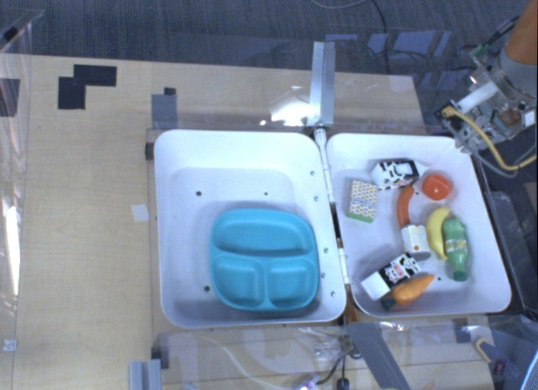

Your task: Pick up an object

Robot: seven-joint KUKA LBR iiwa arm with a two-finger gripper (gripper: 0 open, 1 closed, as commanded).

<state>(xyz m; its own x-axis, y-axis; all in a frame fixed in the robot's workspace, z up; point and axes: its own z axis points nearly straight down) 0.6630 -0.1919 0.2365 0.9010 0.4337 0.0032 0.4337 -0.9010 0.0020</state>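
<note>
**Objects wait in the right bin while the arm hangs off its far corner**

Objects for picking all lie in the right bin (496, 283), loosely scattered rather than stacked, so most can probably be reached from above. Nearest the camera, an orange carrot-shaped toy (412, 289) rests against a small black-and-white carton (395, 271), with a white block (376, 283) just beside them. Further back a green bottle (455, 249) lies touching a yellow banana (436, 231), and a small white cube (414, 238) sits next to the banana. Beyond these come a reddish sausage shape (404, 205), a dotted square packet (363, 200) lying apart near the divider, a red-orange round fruit (435, 187) and, furthest, a black-and-white cow-patterned toy (395, 173).

The left bin (181, 161) holds one thing: a blue sectioned tray (264, 256), flat towards the near side, likely kept apart as a drop place.

At the far right, the gripper (496, 111) hovers outside the right bin's back corner, well clear of every toy. Whether it is released or clenched I cannot tell. Nothing is seen in it, so the pick looks not yet begun.
</note>
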